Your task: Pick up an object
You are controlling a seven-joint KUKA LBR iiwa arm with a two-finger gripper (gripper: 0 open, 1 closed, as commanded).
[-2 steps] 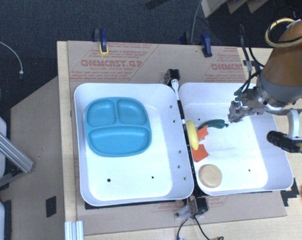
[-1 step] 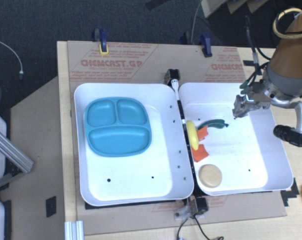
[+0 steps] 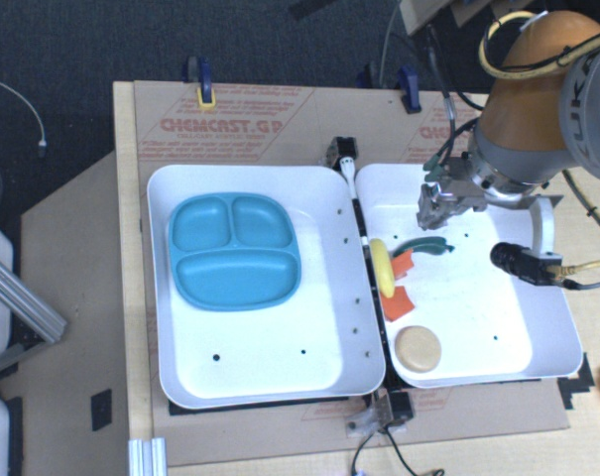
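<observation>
Cardboard-topped bench, two shallow white bins (image 3: 458, 370). Metal two-finger gripper (image 3: 436, 209) hovers over right bin, state unclear. Small teal curved object (image 3: 425, 247) just below, ungrasped. Pick not yet done.

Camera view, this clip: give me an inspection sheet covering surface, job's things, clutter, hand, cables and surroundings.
Surface: board bench bearing a left bin and a right bin, side by side.
Job's things: in the right bin, a yellow banana-like piece by the left wall, an orange piece, a green piece, a round tan piece.
Clutter: blue divided plate in the left bin.
Hand: hand over the right bin's far part, just above the green piece; open or shut not discernible.
Cables: yellow loop on the arm; dark cables at top.
Surroundings: blue clamps on the far board edge; dark floor.
</observation>
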